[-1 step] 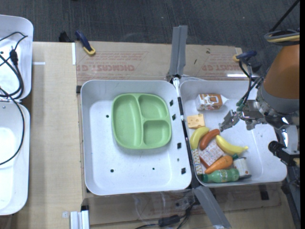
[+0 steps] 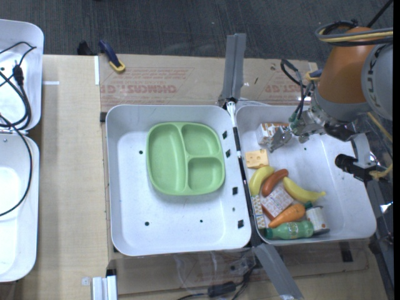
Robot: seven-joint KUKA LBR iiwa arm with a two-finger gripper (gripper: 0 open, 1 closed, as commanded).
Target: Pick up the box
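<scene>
two bananas (image 2: 294, 186) beside box (image 2: 275, 201), mid-bin

I count two white bins: the left bin (image 2: 125, 230) and the right bin (image 2: 340, 220). In the left one I see one green plate (image 2: 185, 158) with three compartments. In the right one I count two bananas (image 2: 303, 191), one sausage (image 2: 275, 180), one carrot (image 2: 287, 215), one green bottle (image 2: 289, 231), one cheese wedge (image 2: 255, 159) and two small boxes: one box (image 2: 271, 130) near the back wall, another box (image 2: 275, 200) under the fruit. One arm (image 2: 347, 74) reaches in.
</scene>
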